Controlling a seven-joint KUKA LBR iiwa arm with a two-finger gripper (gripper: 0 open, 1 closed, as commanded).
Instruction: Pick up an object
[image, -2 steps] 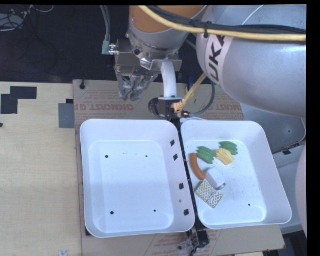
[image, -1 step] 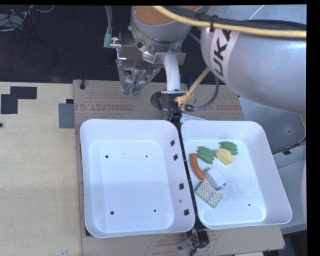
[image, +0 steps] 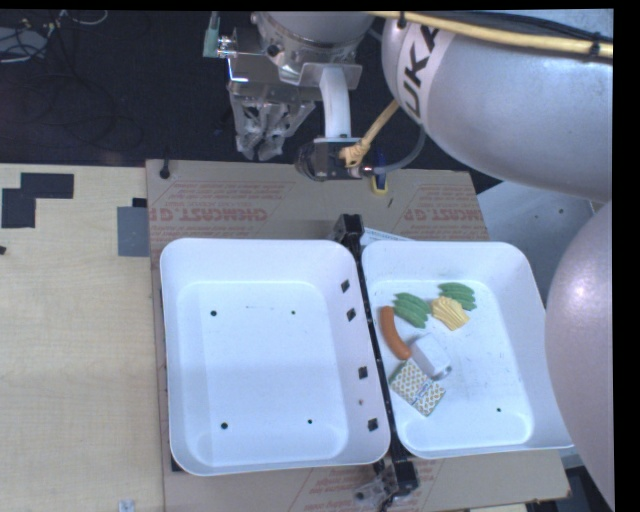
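The end effector (image: 262, 135) hangs above the table's far edge, its grip impossible to make out; small objects cluster in the right bin (image: 500, 420).

I counted two white bins (image: 260, 262). In the right one lay two green things (image: 411, 308), one yellow corn (image: 449, 314), one orange sausage (image: 394, 332), one grey block (image: 431, 355) and one checked packet (image: 417, 388).

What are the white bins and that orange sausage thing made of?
The right bin and left bin look like thin moulded plastic: smooth, matte white, with rounded corners. The orange sausage-shaped piece looks like toy food, probably plastic or rubber, going by its even colour and soft rounded ends; which one is hard to tell from here.
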